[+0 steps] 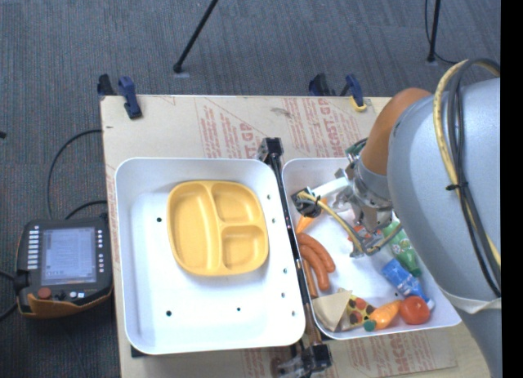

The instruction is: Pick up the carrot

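Observation:
The carrot [384, 313] is small and orange with a green end. It lies near the front of the right bin [327, 171], between a pizza slice [341, 311] and a red tomato [414, 309]. My gripper [362, 236] hangs over the middle of that bin, behind and a little left of the carrot and well apart from it. The grey arm and its orange band cover the bin's right side.
Two sausages [317, 260] lie left of the gripper, with a small orange piece [304, 224] behind them. A blue item [400, 274] and a green item [404, 246] sit under the arm. The left bin [139, 303] holds a yellow divided plate [218, 227].

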Controlling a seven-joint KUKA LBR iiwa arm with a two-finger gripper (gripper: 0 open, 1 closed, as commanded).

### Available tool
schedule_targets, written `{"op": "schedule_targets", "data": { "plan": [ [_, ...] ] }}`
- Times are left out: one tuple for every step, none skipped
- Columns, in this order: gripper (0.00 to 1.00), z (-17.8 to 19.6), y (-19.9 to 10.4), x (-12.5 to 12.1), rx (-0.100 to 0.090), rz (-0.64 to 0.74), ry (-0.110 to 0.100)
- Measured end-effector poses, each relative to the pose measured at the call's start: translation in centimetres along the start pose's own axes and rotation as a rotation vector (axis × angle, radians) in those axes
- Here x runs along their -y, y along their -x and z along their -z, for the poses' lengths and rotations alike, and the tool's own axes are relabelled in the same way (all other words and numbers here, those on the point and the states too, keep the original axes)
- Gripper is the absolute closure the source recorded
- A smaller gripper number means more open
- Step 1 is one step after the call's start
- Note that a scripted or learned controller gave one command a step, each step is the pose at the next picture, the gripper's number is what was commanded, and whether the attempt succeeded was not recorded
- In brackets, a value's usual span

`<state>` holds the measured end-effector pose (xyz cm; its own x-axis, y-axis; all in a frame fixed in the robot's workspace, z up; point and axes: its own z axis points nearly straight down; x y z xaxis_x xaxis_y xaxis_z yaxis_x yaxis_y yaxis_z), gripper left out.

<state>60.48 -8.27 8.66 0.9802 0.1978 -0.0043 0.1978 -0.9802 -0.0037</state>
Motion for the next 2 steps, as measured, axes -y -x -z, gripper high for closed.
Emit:
{"op": "schedule_targets", "data": {
  "plan": [
    [0.0, 0.01, 5.6, 1.19, -0.001, 0.203, 0.0],
    [1.0, 0.94, 5.66, 1.16, 0.001, 0.199, -0.003]
  ]
}}
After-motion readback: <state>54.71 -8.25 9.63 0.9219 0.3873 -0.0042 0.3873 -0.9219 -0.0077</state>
